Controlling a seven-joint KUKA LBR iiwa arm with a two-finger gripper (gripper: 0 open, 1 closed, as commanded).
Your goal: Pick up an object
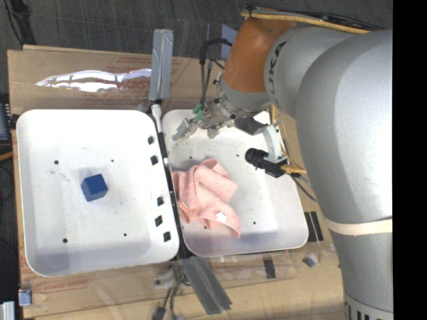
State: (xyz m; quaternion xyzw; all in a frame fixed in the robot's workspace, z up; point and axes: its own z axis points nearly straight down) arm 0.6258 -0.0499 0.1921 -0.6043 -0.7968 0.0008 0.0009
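arm point(313, 105) reaches in from the right, gripper point(200, 127) over the right bin point(287, 229) near its far left corner, can't tell its state. pink cloth point(205, 197) crumpled by that bin's left edge, toward the near side. blue cube point(94, 187) in left bin point(40, 129), left of centre.

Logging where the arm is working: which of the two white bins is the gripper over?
The right bin, the one holding the pink cloth. The gripper hangs over its far end; the left bin holds a blue cube.
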